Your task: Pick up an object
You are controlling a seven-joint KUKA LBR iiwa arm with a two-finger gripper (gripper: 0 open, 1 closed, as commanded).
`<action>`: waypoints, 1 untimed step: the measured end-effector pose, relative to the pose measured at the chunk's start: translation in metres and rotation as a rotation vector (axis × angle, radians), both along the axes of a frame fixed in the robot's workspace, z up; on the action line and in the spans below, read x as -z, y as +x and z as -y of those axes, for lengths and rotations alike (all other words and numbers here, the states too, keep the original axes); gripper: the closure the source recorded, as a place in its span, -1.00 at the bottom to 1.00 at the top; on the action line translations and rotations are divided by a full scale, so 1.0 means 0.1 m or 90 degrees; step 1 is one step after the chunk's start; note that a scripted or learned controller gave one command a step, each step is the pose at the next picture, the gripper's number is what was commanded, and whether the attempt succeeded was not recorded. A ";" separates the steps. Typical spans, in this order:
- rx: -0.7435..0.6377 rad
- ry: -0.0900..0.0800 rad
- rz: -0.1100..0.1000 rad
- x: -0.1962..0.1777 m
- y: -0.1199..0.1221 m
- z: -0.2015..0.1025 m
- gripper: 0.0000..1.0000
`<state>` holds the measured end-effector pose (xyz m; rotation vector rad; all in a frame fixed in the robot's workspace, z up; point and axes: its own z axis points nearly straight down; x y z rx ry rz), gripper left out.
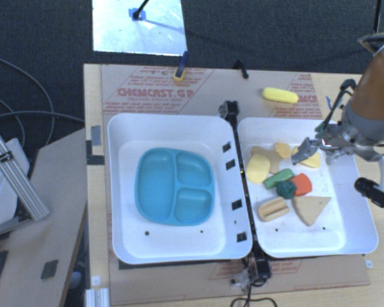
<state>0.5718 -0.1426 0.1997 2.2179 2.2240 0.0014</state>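
Closest to the lens, along the near edge of the right white bin point(355, 238), lie a tan triangular wedge of toy food point(311, 208) and a small tan bun-like piece point(272, 208), both below and to the left of the gripper point(305, 151). Between them and the gripper sit an orange-red chunk point(301, 184), a dark teal lump point(285, 189) touching it, and a green stick-shaped piece point(278, 177). Further left of the gripper rests a pale yellow rounded piece point(258, 167), with a beige flat piece point(264, 153) just above it and a small yellow-orange piece point(282, 149) right beside the gripper's tip. A yellow wedge point(312, 161) lies just under the gripper, partly covered by it.

The grey metal gripper hangs low over the upper middle of that bin, slanting down and left from the orange-banded wrist point(376, 88). I cannot tell whether it is released or clenched, and nothing shows gripped in it.

Well to its left, the other white bin point(121, 235) holds a light blue divided plastic plate point(175, 186). Above and slightly left of the gripper, outside the bins on the cardboard sheet point(153, 91), lies a yellow corn-like piece point(280, 95).
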 end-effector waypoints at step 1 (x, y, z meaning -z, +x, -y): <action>0.000 0.000 0.000 0.00 0.00 0.00 -1.00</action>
